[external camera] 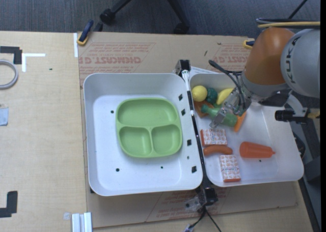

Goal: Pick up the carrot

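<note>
The carrot (256, 150), a stubby orange wedge, lies in the right bin (285, 167) at about four o'clock from the fingers (224, 116), whose spread I cannot tell.

**Layout around the divided plate**

The divided plate (149, 127) lies in the left bin (102, 175). Right of it, in the right bin (285, 167), lie the carrot (256, 150), a sausage (218, 150) and two packets (229, 167).
</note>
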Controlling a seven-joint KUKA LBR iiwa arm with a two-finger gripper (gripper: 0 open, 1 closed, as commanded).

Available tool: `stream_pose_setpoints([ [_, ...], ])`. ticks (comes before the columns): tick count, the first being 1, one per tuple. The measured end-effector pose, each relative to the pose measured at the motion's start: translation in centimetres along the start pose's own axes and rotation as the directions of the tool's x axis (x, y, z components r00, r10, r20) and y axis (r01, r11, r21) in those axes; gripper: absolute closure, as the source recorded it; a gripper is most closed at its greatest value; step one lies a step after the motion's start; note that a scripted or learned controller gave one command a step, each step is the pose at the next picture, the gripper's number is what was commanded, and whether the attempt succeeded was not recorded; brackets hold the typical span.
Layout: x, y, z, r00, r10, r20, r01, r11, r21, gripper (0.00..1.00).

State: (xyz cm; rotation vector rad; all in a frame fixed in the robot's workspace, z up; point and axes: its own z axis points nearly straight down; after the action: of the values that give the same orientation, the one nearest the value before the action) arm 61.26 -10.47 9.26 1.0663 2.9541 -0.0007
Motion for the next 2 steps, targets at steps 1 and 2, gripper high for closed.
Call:
stream_pose_setpoints([
  [1,4.2,-2.4,-3.3,0.992,-0.127,0.0,0.127,0.992,-0.001,0.0],
  [2,-0.2,1.5,-0.1,0.972,-0.234,0.004,0.234,0.972,-0.002,0.0],
])
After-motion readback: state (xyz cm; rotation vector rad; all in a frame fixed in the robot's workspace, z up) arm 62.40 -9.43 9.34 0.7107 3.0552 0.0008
